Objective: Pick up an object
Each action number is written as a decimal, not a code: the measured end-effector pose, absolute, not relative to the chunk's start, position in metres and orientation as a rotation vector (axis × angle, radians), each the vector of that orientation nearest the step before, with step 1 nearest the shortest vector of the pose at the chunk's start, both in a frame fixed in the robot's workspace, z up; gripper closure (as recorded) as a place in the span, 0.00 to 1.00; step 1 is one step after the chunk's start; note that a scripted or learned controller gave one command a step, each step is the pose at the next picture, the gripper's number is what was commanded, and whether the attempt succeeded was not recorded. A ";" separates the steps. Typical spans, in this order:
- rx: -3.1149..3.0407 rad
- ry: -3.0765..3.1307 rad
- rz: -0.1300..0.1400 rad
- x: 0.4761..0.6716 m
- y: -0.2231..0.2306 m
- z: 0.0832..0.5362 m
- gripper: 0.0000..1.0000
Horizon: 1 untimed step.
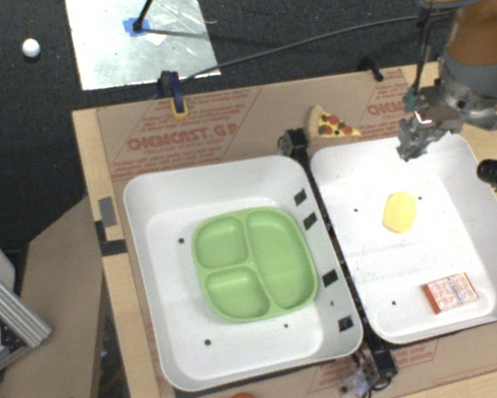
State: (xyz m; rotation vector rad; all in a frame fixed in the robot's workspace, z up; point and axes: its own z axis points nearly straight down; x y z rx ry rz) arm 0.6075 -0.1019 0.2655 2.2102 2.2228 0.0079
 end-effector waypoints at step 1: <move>2.212 2.232 0.002 0.594 -0.050 0.248 1.00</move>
